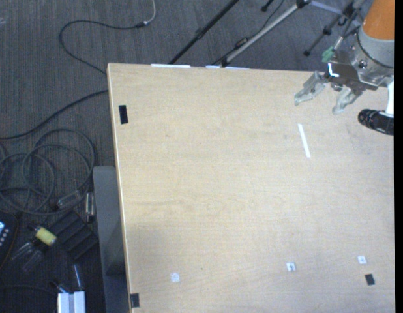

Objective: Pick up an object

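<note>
Gripper [317, 105] hovering open near a white strip [304, 141] on the bench [208, 194]

The slim white strip is lying flat on the pale wooden bench, toward its far right side. Just beyond it, the gripper is hanging with its two fingers [306, 94] spread wide, gripping nothing. A small black tag [122, 114] is sitting near the bench's far left corner, and cables [32, 175] are trailing over the grey carpet [45, 44].
</note>
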Controlling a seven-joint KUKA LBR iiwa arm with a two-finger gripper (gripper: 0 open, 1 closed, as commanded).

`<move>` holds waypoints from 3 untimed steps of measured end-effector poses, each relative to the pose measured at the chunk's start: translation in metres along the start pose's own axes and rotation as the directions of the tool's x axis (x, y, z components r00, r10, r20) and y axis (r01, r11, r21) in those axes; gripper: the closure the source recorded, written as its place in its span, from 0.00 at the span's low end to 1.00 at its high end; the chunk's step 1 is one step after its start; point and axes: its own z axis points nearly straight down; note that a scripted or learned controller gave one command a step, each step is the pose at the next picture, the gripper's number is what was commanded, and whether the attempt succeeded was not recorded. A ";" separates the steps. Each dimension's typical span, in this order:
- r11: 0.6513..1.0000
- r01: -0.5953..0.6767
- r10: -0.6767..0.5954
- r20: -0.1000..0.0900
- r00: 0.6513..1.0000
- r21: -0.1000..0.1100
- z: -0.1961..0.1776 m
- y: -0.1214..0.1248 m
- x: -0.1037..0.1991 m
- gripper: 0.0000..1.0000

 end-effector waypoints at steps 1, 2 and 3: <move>0.992 0.124 -0.124 0.001 0.992 0.000 -0.071 -0.015 -0.056 0.00; 0.997 0.077 -0.077 0.001 0.997 0.002 0.001 0.037 -0.043 0.00; 0.958 0.288 -0.288 0.000 0.958 0.001 0.082 0.038 -0.047 0.00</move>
